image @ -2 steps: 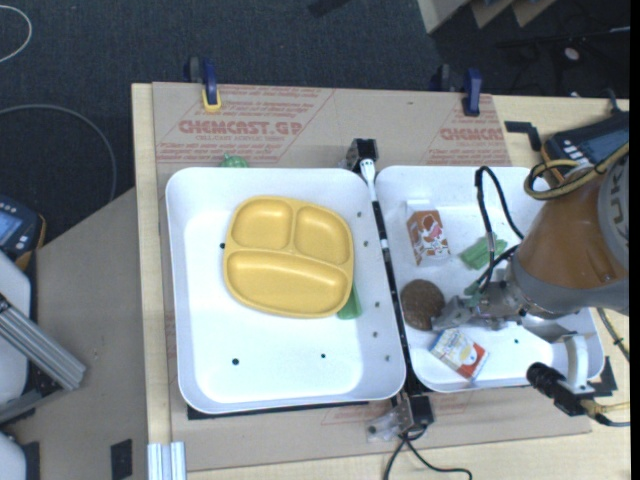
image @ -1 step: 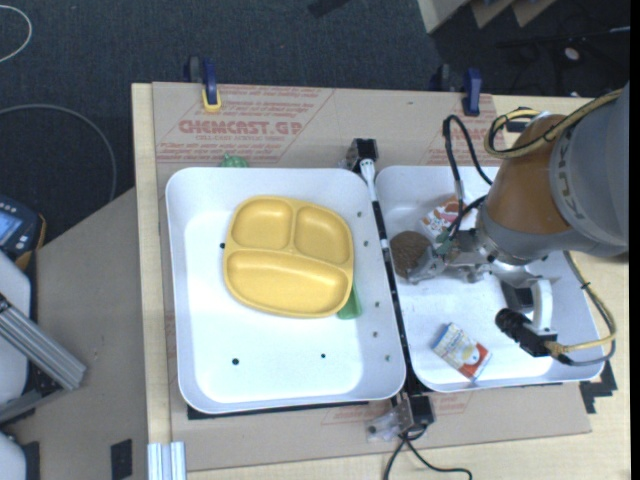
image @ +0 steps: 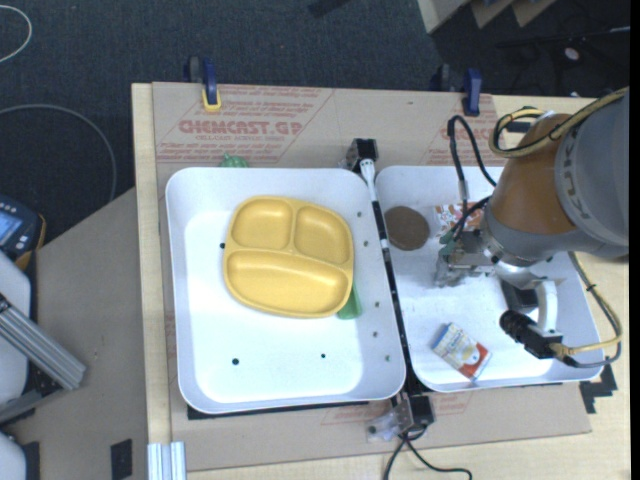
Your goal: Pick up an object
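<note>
Green item [image: 348,307] mostly hidden beneath yellow divided plate [image: 290,256]; arm [image: 560,183] cut off at right edge.

Plate [image: 289,256] in left bin [image: 190,298]; packet [image: 460,350] right bin [image: 425,363].

Grey arm [image: 600,168], orange band, black cables, seemingly metallic wrist.

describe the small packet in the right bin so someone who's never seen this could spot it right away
Start at the right bin, the one the arm reaches into. Look to its near edge, below the end effector, where a small packet lies flat and tilted. Unlike the round brown disc at the bin's far left, it is rectangular, mostly white with red and blue print.
</note>
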{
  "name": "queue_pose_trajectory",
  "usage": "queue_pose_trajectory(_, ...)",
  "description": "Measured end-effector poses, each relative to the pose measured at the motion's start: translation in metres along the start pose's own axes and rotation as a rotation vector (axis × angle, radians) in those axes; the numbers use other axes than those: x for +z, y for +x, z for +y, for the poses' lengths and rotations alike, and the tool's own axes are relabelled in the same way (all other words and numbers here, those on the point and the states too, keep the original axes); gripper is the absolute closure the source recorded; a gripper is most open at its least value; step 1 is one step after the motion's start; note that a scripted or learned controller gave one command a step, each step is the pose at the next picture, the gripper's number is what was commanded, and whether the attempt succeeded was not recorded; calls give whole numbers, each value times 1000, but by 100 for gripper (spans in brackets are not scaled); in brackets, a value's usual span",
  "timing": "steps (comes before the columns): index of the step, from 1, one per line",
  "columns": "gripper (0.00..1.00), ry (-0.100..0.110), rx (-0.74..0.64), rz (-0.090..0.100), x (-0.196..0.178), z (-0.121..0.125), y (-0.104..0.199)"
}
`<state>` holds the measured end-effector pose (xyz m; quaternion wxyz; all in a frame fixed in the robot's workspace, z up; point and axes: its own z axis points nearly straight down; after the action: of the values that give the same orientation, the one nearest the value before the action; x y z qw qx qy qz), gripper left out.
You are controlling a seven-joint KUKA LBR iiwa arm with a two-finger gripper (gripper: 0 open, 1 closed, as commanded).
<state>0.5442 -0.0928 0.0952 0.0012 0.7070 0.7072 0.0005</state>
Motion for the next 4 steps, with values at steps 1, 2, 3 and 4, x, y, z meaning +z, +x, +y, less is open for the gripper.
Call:
queue_pose_trajectory(1,100,-5,-8,3,-95,-24,72)
queue_pose_trajectory(2,100,-6,-9,4,-184,-48,146)
queue_pose_trajectory(3,100,-1,-9,3,-190,-52,239)
queue_pose_trajectory(4,100,-18,-5,8,-399,-30,264)
